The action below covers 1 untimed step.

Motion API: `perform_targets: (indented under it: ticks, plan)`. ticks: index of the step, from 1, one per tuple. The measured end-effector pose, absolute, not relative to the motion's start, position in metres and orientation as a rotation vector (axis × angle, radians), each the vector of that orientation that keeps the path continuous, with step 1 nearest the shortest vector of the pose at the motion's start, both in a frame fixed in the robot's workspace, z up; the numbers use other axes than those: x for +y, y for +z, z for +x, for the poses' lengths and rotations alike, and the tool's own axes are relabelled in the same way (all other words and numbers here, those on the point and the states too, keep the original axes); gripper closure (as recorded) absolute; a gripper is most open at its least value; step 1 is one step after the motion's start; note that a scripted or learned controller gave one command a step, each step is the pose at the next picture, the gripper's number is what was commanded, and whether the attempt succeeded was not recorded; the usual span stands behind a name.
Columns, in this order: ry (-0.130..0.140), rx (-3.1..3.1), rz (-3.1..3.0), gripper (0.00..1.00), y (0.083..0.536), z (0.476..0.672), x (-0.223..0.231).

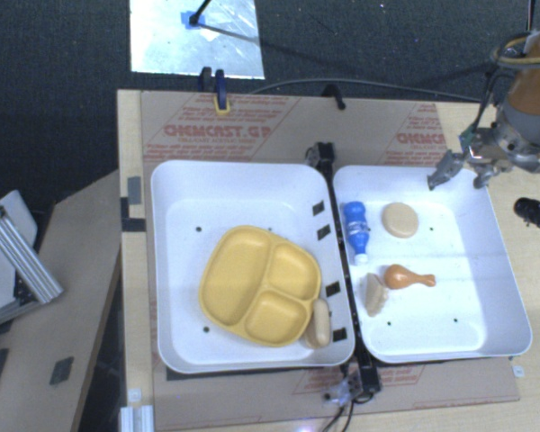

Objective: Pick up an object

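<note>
The gripper (461,171) hangs over the far edge of the right bin (486,331), its two fingers spread apart with nothing between them. Below it, in that bin, a blue bottle (355,229) lies along the left wall, a round tan disc (400,220) just beside it, an orange drumstick (407,278) near the middle, and a pale piece (375,293) touching its end. The bin's right half lies bare. The left bin (175,241) holds a yellow divided tray (259,284) and a beige roll (319,323) at its near-right corner.
</note>
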<state>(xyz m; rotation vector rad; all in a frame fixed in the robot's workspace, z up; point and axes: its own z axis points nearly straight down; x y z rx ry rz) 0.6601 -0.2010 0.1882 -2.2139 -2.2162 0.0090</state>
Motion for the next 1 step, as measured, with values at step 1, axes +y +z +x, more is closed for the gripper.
perform_targets:
  ticks: [1]
  plan:
    - [-0.002,-2.227,-2.219,0.0,0.1963,0.6633,-0.2006]
